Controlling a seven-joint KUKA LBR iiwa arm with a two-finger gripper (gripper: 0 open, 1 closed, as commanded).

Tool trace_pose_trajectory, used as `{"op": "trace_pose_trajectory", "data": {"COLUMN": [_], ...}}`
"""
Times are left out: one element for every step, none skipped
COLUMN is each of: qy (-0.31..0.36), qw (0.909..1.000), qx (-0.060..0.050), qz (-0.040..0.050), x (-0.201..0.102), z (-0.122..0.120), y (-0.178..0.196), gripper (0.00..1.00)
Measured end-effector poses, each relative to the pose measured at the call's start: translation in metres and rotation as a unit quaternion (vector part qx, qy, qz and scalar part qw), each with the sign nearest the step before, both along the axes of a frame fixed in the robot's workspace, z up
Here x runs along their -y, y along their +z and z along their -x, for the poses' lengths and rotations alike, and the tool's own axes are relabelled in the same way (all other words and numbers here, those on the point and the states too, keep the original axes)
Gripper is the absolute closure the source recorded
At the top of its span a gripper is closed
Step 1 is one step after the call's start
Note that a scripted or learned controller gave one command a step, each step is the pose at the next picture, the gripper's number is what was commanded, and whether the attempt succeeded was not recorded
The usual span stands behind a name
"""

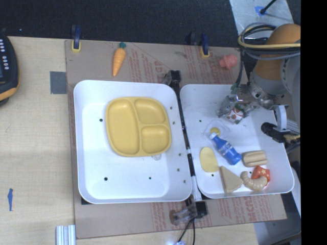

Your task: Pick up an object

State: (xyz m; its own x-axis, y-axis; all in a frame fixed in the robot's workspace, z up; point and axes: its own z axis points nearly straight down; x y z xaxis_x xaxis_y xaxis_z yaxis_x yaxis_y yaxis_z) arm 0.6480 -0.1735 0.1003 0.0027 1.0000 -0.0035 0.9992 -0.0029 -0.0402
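Observation:
My gripper (235, 109) is low in the far part of the right bin (286, 188), open, its metal fingers (225, 108) standing either side of a small red and white object (236, 116) that rests on the bin floor. Nearer the front of that bin lie a blue bottle (226, 149), a yellow oval piece (208, 159), a tan wedge (231, 180), a bun-like roll (254, 158) and a red and orange toy (258, 178). The arm hides the bin's far right corner.
The left bin (87, 188) holds a yellow divided plate (138, 125). Outside the bins, a toy carrot (118, 59) and a pink object (229, 61) lie on the brown board at the back. A black device (7, 65) sits at the far left.

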Motion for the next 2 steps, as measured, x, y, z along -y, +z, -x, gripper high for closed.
{"op": "trace_pose_trajectory", "data": {"qy": [0.001,0.007], "qw": [1.0,0.9998], "qx": [0.001,0.02], "qz": [-0.0016,-0.0032], "x": [-0.045,-0.138], "z": [-0.001,0.037], "y": [0.003,0.097], "gripper": [1.0,1.0]}}
